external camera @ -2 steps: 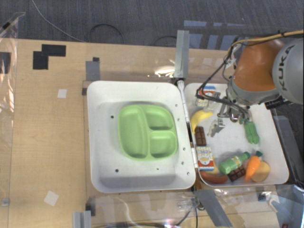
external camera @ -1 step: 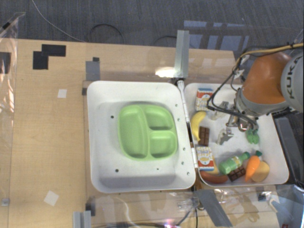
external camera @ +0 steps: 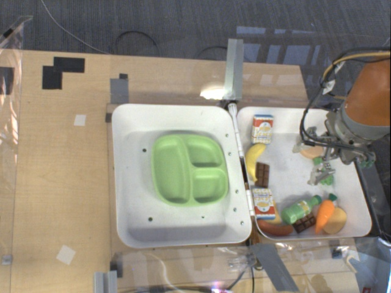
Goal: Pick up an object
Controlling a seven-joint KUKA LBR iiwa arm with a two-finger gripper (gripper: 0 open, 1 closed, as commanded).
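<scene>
Over the right bin (external camera: pixel 365 195), claw (external camera: pixel 322 174) — grip state unclear, green bottle (external camera: pixel 300 209) below — long axis slanting up-right.

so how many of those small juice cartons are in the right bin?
2. One carton sits at the bin's far left corner, above the banana; the other carton lies below the chocolate bar. The arm may hide more.

A light wooden table (external camera: pixel 67 182) with black square markers (external camera: pixel 61 72) sits on dark grey carpet (external camera: pixel 153 11); a thin cable (external camera: pixel 67 26) trails across the carpet.
</scene>
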